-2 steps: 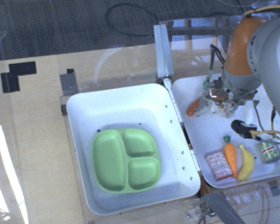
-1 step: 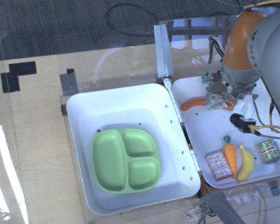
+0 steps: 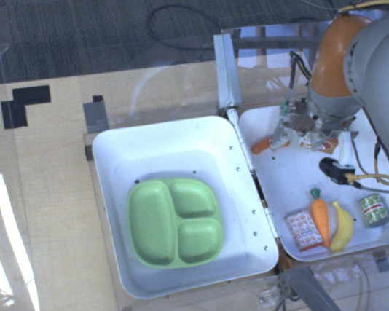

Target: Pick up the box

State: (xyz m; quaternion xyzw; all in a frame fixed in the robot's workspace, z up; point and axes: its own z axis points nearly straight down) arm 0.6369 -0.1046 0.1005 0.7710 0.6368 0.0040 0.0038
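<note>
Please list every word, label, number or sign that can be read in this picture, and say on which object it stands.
No text can be read.
The box has red and white print, too small and blurred to read.
The can has a green and white label, also too blurred.
The green tray carries no writing.

Small red-patterned box [image 3: 304,229] flat beside the carrot [image 3: 321,217]

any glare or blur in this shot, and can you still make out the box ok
In the camera view, bright streaks of glare lie on the clear panel at the left; the green tray in the left bin is evenly lit with a soft shadow round it; the box in the right bin is small but readable; the gripper area is cluttered and slightly soft.
</note>
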